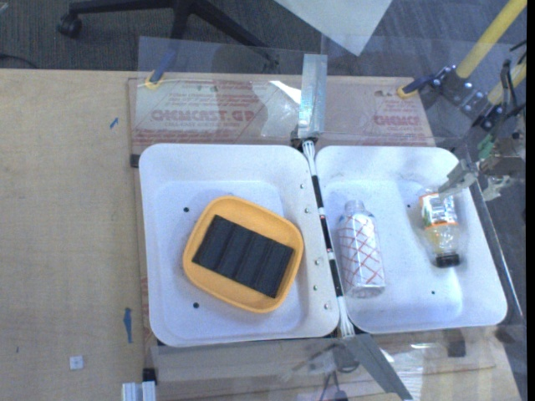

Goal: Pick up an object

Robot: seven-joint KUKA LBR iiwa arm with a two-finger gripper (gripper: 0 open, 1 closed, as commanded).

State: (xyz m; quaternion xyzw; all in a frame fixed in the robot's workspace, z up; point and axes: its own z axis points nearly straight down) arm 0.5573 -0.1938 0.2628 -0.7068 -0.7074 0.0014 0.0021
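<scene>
1. Gripper [465, 174]: at the right bin's [393, 303] far right rim; whether its fingers are parted or closed cannot be told.
2. Small bottle [440, 226], orange and green label, black cap: lying in the right bin, just below and left of the gripper, near it.
3. Clear bottle with red lattice [361, 249]: lying along the right bin's left side.
4. Yellow tray with black insert [242, 252]: in the left bin [167, 182].
</scene>
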